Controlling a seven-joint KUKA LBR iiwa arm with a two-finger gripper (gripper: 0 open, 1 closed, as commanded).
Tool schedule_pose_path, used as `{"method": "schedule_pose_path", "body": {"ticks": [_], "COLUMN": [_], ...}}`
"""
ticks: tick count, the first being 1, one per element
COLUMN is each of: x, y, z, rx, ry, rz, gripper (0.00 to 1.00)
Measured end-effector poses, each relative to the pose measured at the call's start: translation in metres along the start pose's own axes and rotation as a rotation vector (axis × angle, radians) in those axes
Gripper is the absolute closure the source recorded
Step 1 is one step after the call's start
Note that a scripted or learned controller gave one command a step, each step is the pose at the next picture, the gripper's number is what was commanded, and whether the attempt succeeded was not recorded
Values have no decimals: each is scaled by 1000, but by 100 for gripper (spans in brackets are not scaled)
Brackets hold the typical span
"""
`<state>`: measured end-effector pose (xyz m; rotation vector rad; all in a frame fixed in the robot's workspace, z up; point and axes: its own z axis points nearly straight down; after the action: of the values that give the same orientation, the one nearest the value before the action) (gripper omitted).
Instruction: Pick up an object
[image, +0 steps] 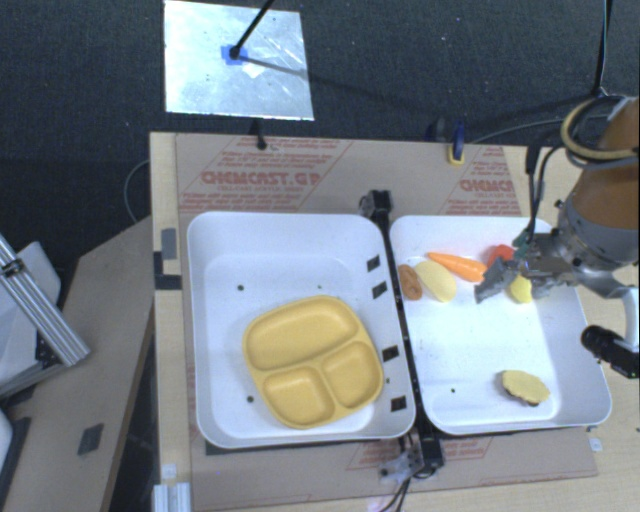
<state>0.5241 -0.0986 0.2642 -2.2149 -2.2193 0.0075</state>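
Observation:
The right bin (470, 390) holds several small food items. An orange carrot (457, 265) lies near the far wall, with a pale yellow piece (436, 281) and a brown piece (410, 282) to its left. My gripper (503, 279) hangs low over the bin's far right part. A red item (500, 254) peeks out just behind it, and a yellow item (520, 291) lies right against its near side. Whether either one is in its grasp is hidden. A tan slice (524, 387) rests near the front right corner, apart from the gripper.
The left bin (220, 250) holds a yellow divided plate (312, 359). A black divider with clips (392, 300) runs between the bins. The arm's orange band (605, 195) and a black bracket (610, 350) stand over the right bin's right wall.

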Motion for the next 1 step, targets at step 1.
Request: {"method": "schedule_pose_path", "body": {"ticks": [1], "x": [0], "y": [2], "z": [-5], "rx": [-10], "ry": [-1], "rz": [-2], "gripper": [0]}}
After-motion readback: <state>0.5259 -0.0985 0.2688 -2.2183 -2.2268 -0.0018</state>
